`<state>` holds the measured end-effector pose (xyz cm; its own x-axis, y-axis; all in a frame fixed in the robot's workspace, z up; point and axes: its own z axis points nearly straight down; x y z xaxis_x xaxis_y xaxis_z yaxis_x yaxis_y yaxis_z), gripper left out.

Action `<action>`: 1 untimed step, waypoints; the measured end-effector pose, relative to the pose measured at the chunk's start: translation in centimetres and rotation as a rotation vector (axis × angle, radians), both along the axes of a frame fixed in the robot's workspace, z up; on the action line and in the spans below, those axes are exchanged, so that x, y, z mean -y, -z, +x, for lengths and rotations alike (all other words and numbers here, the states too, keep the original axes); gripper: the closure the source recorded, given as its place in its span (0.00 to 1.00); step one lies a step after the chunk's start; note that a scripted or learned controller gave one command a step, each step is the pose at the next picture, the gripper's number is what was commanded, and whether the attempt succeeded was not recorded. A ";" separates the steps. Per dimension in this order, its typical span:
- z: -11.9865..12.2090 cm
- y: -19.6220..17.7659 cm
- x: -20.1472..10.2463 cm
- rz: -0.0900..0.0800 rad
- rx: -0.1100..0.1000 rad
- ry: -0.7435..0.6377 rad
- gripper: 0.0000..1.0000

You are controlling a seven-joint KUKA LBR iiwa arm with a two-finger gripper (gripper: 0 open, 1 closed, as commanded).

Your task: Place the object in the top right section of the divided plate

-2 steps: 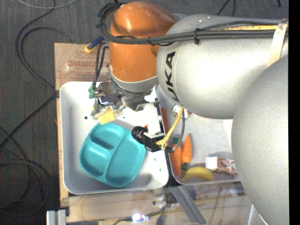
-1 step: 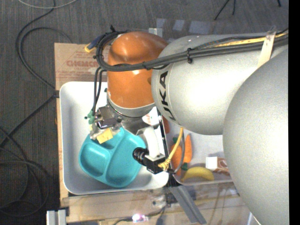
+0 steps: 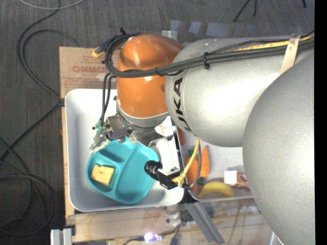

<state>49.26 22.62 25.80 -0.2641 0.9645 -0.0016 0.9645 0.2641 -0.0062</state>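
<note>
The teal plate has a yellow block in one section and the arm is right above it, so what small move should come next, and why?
Probably a short lift straight up to clear the view. The yellow block already lies in a section of the teal plate in the left bin, while the wrist hangs low over the plate's upper edge, hiding the end effector. Raising it would let the placement be checked.

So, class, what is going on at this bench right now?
A grey KUKA arm with an orange band reaches in over the left white bin. In that bin sits a teal divided plate with a yellow block in one section. A banana and a carrot lie in the right bin.
</note>
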 end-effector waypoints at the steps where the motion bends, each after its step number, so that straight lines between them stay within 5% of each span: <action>1: -1.0 7.6 8.9 -0.001 -0.001 0.082 0.00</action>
